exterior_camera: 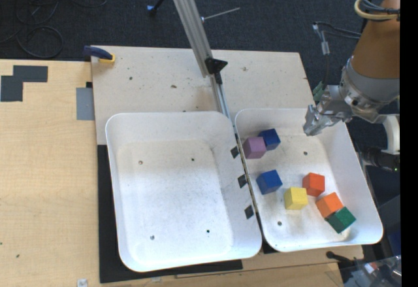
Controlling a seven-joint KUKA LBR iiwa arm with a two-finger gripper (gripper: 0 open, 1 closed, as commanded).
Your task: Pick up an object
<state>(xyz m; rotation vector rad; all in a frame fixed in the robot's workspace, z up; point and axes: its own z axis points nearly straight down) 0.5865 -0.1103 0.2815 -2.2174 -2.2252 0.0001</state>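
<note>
Gripper (315, 123) hangs over the upper right part of the right bin (361, 168), just inside its far rim, with nothing seen between its fingers; whether they stand open or closed cannot be told from this slanted view.

Nearest to it, to its left and slightly lower in the view, sit a dark blue cube (270, 138) and a purple cube (255, 146), touching each other close to the bin's left wall. Below those, further from the gripper, lies a second blue cube (269, 181). Straight down from the gripper, well apart from it, a red-orange cube (314, 183) sits just beside a yellow cube (295, 198). Further toward the bin's lower right corner, an orange block (329, 203) touches a green block (341, 219). None of these pieces touches the gripper.

Above the gripper, the grey wrist rises into the orange band (379, 44) of the arm, which comes in from the right edge of the view.

Left of the gripper, past the row of cubes, the left bin (130, 148) lies side by side with the right one. A slanted aluminium rail (191, 17) runs from the top of the view down to the seam between the two bins. Far to the upper left, a small blue and yellow clamp (99, 53) rests at the corner of the pale bench board (157, 76).
</note>
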